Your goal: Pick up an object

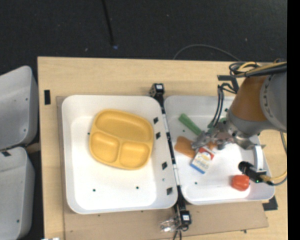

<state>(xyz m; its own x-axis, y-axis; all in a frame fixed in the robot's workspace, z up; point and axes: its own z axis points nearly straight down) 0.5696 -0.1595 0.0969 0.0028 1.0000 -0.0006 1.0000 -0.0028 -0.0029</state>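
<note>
Claw (202,143) low in the right bin (217,194), jaw state: cannot tell.
Orange-brown block (184,146) touches it on the left; small white carton (201,161) just below; green stick (189,123) just above-left; red ball (240,182) well off to lower right. Yellow divided tray (121,139) sits in the left bin (80,184).

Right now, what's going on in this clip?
A grey arm with an orange band reaches in from the right over the right bin. Its hand sits low among a small white carton, a brown item and a green stick. A red object lies apart. The left bin holds a yellow divided plate. Nothing is visibly gripped.
</note>
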